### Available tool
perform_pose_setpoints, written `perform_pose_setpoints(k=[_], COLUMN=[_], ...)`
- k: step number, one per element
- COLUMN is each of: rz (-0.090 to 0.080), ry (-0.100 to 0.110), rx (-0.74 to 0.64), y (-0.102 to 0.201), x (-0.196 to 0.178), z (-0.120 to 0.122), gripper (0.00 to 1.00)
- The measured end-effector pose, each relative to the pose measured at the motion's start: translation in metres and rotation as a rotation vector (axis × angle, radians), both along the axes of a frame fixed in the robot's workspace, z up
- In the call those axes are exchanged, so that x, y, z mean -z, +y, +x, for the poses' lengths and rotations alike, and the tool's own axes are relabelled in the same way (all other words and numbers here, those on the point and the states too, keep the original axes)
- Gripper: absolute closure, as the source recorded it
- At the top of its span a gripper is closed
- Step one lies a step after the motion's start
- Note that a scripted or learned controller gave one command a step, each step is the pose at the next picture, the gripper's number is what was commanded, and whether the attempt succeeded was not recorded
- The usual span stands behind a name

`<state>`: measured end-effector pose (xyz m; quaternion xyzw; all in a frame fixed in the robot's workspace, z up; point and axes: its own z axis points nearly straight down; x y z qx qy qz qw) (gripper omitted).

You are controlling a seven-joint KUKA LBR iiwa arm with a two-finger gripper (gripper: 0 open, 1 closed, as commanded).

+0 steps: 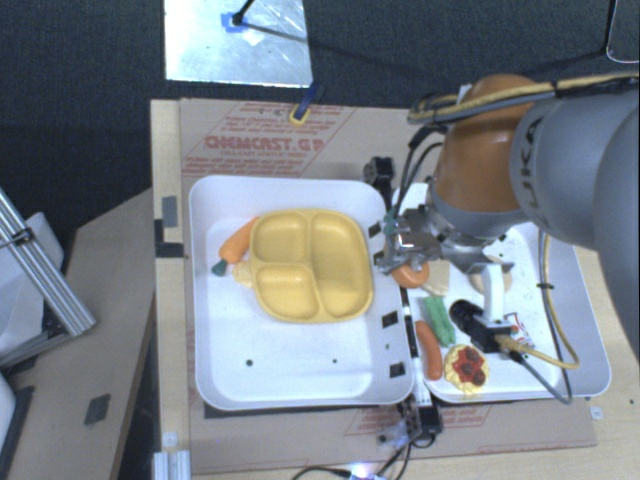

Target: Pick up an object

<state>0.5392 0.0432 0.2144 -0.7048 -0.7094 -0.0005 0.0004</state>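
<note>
Hiding hand (403, 253) | fingers unreadable | orange piece (411, 273) half-covered

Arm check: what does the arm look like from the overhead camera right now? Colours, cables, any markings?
The arm is a bulky grey casing with dark lettering on its side. A rounded orange band sits above the wrist. Black and yellowish cables run over the top of the band toward the wrist. Below it is a metallic grey wrist block, with another black cable looping down along the right bin.
</note>
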Motion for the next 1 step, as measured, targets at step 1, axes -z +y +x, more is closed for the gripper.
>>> perform_pose_setpoints(k=[1], rz=[0.000], ry=[-0.003], rx=[0.002], y=[-0.0037], x=[-0.0195], z=[-0.0016], gripper=[1.00])
